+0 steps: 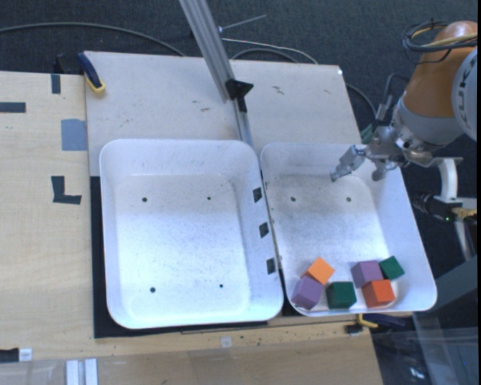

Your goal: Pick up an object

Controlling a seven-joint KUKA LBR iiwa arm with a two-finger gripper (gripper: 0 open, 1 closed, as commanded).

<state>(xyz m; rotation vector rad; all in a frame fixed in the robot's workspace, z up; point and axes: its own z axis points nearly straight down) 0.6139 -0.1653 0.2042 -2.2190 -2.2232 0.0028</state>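
Evidently with nothing between its fingers, though whether they are spread I cannot tell, the gripper (354,164) hangs over the right bin's (409,215) far end, the blocks (349,283) bunched well below it against the near wall.

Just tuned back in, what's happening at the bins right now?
The arm has reached in from the right, and its claw hovers over the far end of the right bin, with nothing seen between its fingers. The blocks sit clustered at the bin's near end: two orange, two purple and two green. None has been picked up yet. The left bin sits alongside.
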